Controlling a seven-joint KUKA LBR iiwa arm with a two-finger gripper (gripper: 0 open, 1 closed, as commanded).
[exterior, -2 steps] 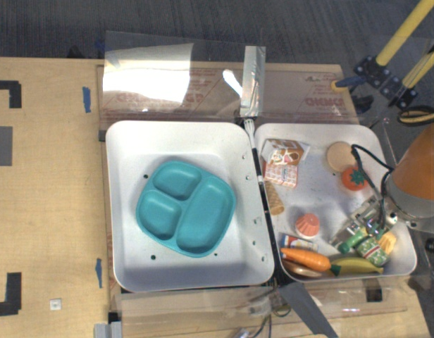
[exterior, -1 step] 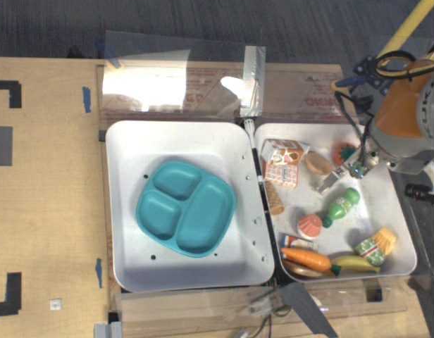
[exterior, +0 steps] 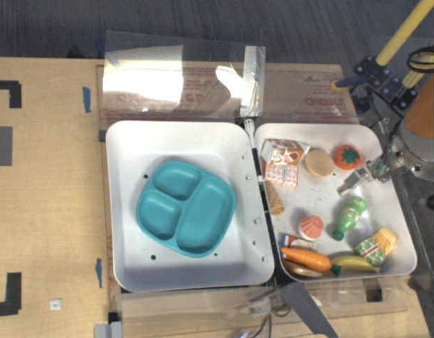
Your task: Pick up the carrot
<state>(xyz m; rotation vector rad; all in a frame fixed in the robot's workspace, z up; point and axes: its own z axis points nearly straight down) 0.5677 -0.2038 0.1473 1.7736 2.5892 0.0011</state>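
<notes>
Approach step: hand [exterior: 359, 177] hovers at right bin's [exterior: 394, 206] far edge, prob. open and gripping nothing. Carrot [exterior: 308, 260] lies at bin's near-left corner, well apart. Next: cross bin, descend over carrot.

The wooden bench [exterior: 41, 210] bears two white bins: the left bin [exterior: 125, 153] at nine o'clock, the right bin [exterior: 404, 255] at three.

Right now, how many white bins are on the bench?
2. The left bin holds a teal divided plate. The right bin holds the toy food, with the carrot near its front edge.
</notes>
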